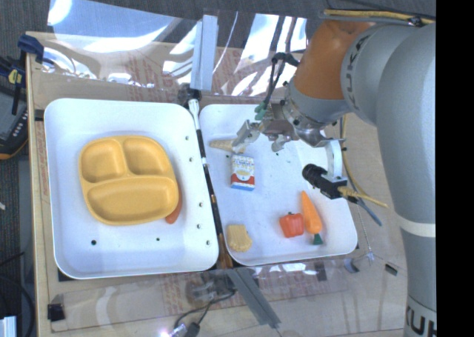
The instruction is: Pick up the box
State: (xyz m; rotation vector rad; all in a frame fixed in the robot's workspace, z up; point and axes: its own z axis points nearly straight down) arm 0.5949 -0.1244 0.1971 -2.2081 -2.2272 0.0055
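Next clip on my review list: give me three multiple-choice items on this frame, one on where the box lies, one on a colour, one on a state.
1. Where does the small red, white and blue carton box stand?
A. In the right white bin
B. On the yellow tray
C. Outside both bins

2. What colour is the divided plastic tray in the left white bin?
A. Green
B. Yellow
C. Blue

3. How does the box stand to the hand?
A. Lifted clear of the bin
B. Resting on the bin floor, the hand just above it
C. Lying on the tray

Key: 1 A, since the box sits on the floor of the right white bin near its left wall; 2 B, since the three-compartment tray is plainly yellow; 3 B, since the box rests on the white floor under the hand.
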